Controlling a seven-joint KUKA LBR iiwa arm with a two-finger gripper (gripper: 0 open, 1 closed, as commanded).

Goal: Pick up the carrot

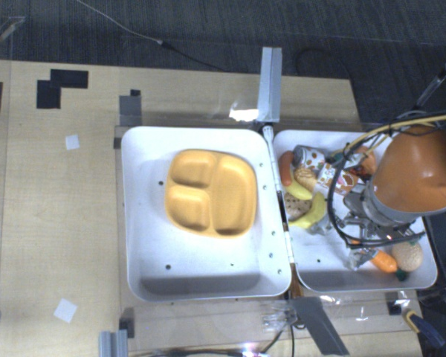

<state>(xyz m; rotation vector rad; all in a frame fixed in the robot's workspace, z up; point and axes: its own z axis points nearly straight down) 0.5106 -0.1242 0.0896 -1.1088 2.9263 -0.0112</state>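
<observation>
The carrot (385,262) is small and orange with a dark green end. It lies near the front right corner of the right bin (320,274). My gripper (363,256) hangs low over that corner, just left of the carrot and touching or nearly touching it. The orange band of the arm (415,171) and its black cables hide most of the gripper from above. I cannot make out whether the carrot is in its grasp.
A beige round item (409,253) lies right beside the carrot. A banana (308,211), a printed can (308,157) and a reddish item (285,168) crowd the right bin's left side. The left bin (145,259) holds a yellow divided plate (212,192).
</observation>
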